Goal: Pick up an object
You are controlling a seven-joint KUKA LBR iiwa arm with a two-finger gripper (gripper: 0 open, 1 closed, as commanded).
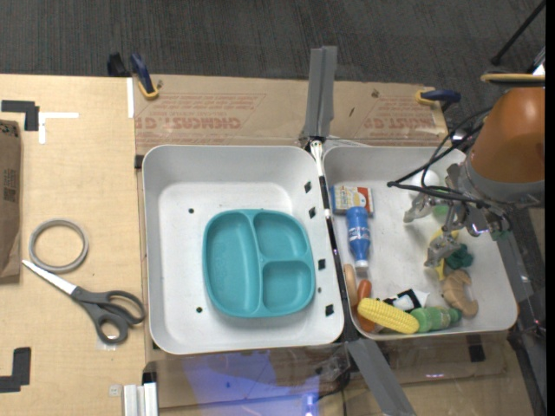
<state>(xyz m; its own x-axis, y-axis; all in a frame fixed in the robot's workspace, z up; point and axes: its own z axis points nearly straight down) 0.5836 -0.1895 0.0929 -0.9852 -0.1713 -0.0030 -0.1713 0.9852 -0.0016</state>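
One corn cob [388,315] is being shown lying below and left of the gripper [444,248], its long axis running left to right. One blue bottle [357,234] is lying lengthwise to the gripper's left. The gripper's grip cannot be told.

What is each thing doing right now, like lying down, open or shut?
Tray: flat in left bin, nothing in its sections.
Bottle: lying on its side in right bin.
Corn: lying at right bin's near edge.
Scissors: shut, flat on the bench.
Tape roll: lying flat beside the scissors.
Gripper: low over right bin, above the small toys.
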